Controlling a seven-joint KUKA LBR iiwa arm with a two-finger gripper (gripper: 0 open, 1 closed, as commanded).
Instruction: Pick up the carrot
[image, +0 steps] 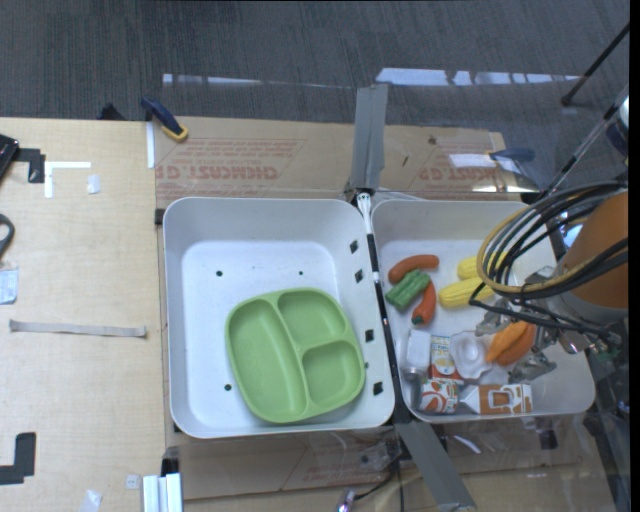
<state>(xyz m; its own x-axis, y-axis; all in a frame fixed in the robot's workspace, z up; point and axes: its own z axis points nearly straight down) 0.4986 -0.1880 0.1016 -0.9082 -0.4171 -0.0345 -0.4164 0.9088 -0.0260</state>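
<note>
white and orange cartons (478, 398) lying flat along the near wall of the right bin (572, 388), touching each other. just behind them a small clear, pale piece (467, 352), too blurred to name. beside it the carrot (512, 342), orange, tilted, in the near right part of the same bin, right at the grey metal end of the arm (603, 268). jaws crowded around the carrot; clenched or released, cannot tell, nor whether the carrot is off the bin floor. to the left, across the shared wall, the left bin (200, 300) with a green divided plate (295, 352) flat on its floor, set toward the near right corner. farther back in the right bin a red-orange piece (424, 305), a green piece (406, 290) touching it, a red sausage shape (413, 266) behind, and yellow corn (462, 293) to their right. black cables (520, 245) looping over the bin. pale wooden tabletop (70, 380) at left; brown cardboard (240, 160) beyond both bins, a blue and yellow clamp (165, 118) at its far left corner.
</note>
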